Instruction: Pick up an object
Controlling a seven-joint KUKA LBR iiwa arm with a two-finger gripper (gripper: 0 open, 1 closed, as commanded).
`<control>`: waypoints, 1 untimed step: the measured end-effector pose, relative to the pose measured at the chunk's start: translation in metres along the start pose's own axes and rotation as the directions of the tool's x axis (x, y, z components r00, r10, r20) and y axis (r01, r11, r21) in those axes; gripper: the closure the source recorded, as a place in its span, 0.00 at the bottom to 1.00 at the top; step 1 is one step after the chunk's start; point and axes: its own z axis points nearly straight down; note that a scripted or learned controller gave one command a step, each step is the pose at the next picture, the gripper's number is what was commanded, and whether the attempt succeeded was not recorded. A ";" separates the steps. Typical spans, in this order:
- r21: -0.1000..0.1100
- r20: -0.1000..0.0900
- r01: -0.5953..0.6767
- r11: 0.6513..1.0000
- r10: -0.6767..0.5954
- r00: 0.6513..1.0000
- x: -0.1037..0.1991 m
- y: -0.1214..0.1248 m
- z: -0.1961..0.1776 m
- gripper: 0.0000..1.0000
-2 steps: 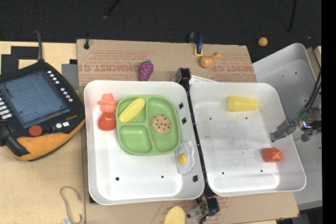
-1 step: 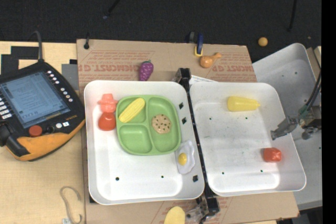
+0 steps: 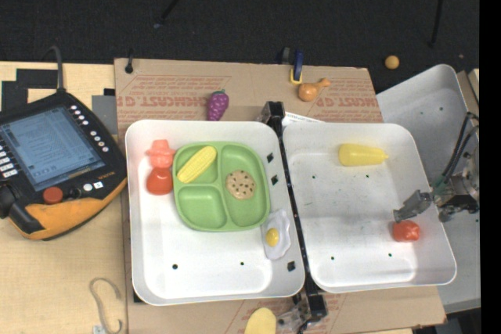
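Hand: the hand [image 3: 412, 207] reaches in from the right, low over the right bin's near-right part; I cannot tell its state.
Red object: a small red piece [image 3: 405, 231] lies in the right bin [image 3: 352, 270], just beside the hand's tip on its near side; whether they touch is unclear.
Yellow piece: a yellow piece [image 3: 362, 156] lies in the far part of the same bin, well apart from the hand.
Left bin: the left bin [image 3: 203, 278] holds a green divided plate [image 3: 205, 211] with a corn cob [image 3: 195, 163] and a cookie [image 3: 240, 184] in its far compartments.
Left of plate: a red-orange toy [image 3: 160, 167] stands beside it.
Near-right of plate: a fried egg [image 3: 273, 236] lies at the bin's right wall.
Worktop: a pendant with screen [image 3: 53, 160] rests at far left.
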 end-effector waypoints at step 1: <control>0.002 -0.001 0.000 1.000 0.000 1.000 -0.002 -0.007 0.061 0.00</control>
